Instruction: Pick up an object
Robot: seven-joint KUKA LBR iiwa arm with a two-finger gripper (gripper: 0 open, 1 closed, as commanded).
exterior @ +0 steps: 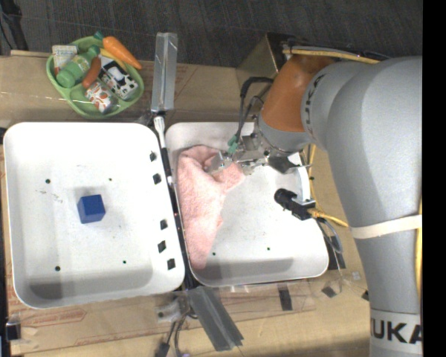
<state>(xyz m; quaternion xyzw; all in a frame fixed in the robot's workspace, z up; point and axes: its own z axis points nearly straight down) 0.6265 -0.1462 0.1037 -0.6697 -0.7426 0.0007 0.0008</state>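
A pink cloth [199, 199] lies along the left side of the right bin [282, 251], stretching from its upper part down toward the front. The cloth's upper right corner is bunched and drawn up toward my gripper [230, 159]. The gripper hangs over the upper middle of the right bin, and its fingers are shut on that corner of the cloth. A small blue cube [91, 208] sits alone in the middle of the left bin [30, 274], far from the gripper.
A green bowl [68, 99] of toy food, with a carrot on top, stands beyond the left bin at the back left. A divider with black clips [163, 222] separates the bins. The arm's big grey body [379, 162] covers the right side.
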